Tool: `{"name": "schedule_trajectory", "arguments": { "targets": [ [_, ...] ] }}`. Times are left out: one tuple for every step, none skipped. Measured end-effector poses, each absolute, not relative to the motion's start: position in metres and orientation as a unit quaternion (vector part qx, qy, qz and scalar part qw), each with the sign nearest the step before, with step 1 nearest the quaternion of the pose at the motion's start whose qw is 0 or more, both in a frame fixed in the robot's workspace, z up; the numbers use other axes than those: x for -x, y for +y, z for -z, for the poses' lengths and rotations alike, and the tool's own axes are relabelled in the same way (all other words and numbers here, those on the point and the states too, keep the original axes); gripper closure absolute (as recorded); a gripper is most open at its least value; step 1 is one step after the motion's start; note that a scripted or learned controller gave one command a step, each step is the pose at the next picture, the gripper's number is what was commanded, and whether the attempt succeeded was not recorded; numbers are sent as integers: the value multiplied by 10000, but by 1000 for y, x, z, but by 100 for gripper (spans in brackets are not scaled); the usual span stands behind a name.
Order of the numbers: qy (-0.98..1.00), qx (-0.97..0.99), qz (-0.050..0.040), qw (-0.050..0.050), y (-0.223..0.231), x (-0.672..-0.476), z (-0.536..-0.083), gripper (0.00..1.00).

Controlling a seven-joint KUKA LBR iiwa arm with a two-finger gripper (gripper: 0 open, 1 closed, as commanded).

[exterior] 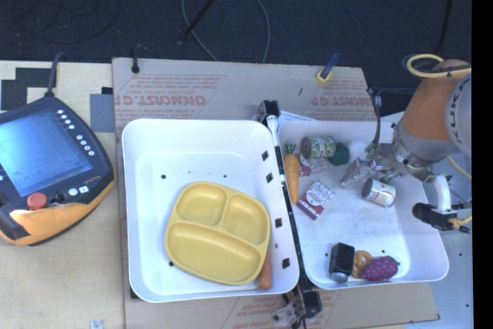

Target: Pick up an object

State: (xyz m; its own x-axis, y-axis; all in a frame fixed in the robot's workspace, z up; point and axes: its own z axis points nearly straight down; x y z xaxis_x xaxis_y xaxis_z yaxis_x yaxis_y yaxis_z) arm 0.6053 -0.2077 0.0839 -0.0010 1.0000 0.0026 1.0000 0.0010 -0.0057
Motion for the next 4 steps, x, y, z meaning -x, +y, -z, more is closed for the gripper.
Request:
{"name": "schedule_trajectory", "arguments": {
  "targets": [
    [-7073,7069,-1,14,-209,-607,-98,100],
    [-7069,7073,-3,13,-209,-607,-98,0],
    [-7060,7082,-3,18,-211,-607,-108,100],
    [-7058,7084,-6,18,-211,-607,-108,0]
  ]
}}
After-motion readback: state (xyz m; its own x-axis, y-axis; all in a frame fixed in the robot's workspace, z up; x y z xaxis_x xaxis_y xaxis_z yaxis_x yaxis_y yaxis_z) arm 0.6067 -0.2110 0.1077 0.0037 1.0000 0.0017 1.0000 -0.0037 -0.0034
